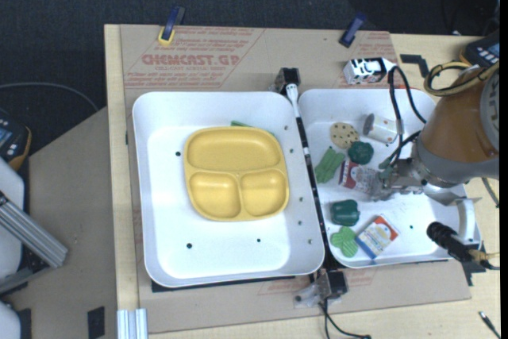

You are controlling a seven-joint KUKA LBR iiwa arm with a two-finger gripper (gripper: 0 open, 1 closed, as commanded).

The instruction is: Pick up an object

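Note:
The right bin (413, 109) holds several small objects. Among them are a tan dotted disc (343, 134), a dark green round piece (361, 152), a green bar (329, 165), a red packet (349, 174), a dark green block (344, 211), a light green clover shape (344, 240) and a white, orange and blue box (375, 236). My gripper (379, 180) hangs low over the middle of this bin, just right of the red packet and below the dark green round piece. The wrist hides what lies under it.
The left bin (159, 194) carries a yellow divided plate (236, 171), with a green sliver (240, 124) at its far edge. A white cylinder (384, 131) and a small grey piece (369, 124) lie at the right bin's back. Cables (405, 103) arc above the arm.

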